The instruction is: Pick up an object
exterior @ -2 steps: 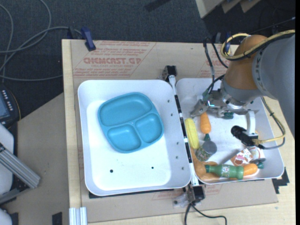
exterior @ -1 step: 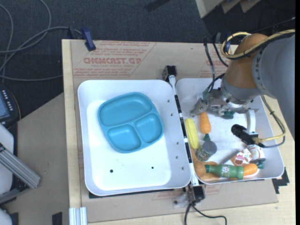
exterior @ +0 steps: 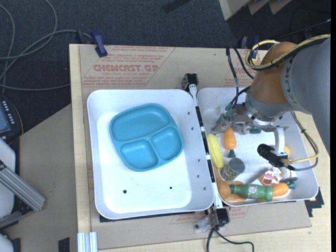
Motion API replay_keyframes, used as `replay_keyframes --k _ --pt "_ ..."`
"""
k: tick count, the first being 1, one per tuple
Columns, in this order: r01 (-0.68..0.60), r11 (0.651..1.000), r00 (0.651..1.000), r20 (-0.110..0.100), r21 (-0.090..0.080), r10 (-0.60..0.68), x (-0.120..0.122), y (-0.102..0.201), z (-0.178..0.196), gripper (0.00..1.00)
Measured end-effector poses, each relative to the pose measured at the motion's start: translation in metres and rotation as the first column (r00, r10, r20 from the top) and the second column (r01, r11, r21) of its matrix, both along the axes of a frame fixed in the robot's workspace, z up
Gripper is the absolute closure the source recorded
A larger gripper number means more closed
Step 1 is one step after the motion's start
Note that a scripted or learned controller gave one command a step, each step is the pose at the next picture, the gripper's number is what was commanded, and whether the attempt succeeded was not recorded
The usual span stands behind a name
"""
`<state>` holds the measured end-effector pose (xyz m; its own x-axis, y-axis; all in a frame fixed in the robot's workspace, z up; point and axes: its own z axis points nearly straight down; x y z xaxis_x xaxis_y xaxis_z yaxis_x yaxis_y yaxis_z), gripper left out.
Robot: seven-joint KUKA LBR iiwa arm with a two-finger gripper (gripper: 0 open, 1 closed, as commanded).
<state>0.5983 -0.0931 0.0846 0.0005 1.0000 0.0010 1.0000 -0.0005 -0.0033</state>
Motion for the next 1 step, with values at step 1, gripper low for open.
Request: replay_keyframes --k 1 --pt "0.000 1.000 1.000 0.003 0.000 0.000 0.0010 0.0001 0.0103 1.00"
